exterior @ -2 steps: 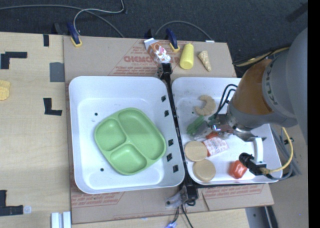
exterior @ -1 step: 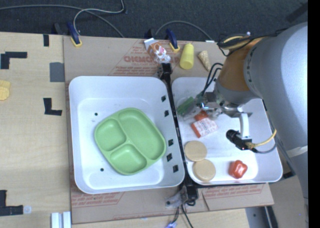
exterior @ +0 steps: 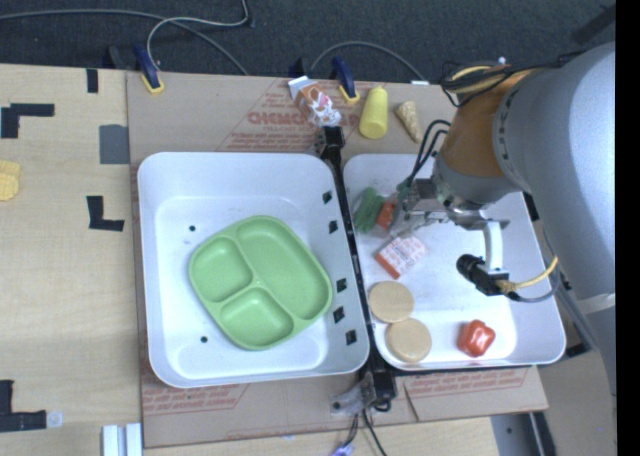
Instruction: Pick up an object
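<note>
Filling the right side of the frame, the grey arm (exterior: 580,174) with its orange band (exterior: 478,129) reached down into the right bin (exterior: 540,339), nearest the lens. Its gripper (exterior: 425,212) sat low over the upper left part of that bin, among a green item (exterior: 366,210) and a red-and-white packet (exterior: 400,252) lying just below it. Whether the fingers were open, closed or gripping anything could not be determined, as the wrist body hid them. Two round tan discs (exterior: 399,320) lay touching each other by the bin's lower left wall, and a small red object (exterior: 476,338) lay near its lower right corner, well apart from the gripper. The left bin (exterior: 165,244) held a green divided plate (exterior: 260,281), set at a slant. Beyond the bins, on the cardboard, lay a yellow cylinder (exterior: 373,112), a tan cone-shaped piece (exterior: 409,120) and a small printed carton (exterior: 312,99).
</note>
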`<act>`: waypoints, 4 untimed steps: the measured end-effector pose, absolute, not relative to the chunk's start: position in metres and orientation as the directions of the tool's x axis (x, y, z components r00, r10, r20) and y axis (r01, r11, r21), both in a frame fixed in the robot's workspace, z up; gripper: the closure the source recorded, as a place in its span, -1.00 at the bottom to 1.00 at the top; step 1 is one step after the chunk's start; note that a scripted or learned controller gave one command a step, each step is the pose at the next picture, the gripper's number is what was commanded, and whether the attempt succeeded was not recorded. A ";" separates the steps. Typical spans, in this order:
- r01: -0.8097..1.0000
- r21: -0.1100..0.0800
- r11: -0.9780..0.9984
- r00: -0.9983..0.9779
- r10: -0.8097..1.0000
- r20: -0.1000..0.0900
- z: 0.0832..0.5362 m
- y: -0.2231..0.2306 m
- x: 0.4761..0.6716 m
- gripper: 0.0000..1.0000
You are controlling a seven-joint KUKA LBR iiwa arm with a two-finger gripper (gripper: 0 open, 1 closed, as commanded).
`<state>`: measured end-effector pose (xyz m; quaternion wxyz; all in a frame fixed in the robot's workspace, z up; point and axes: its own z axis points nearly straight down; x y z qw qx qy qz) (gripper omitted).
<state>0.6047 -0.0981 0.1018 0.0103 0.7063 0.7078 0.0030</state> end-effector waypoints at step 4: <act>1.000 0.001 0.002 -0.002 1.000 -0.001 0.085 -0.094 0.647 -1.00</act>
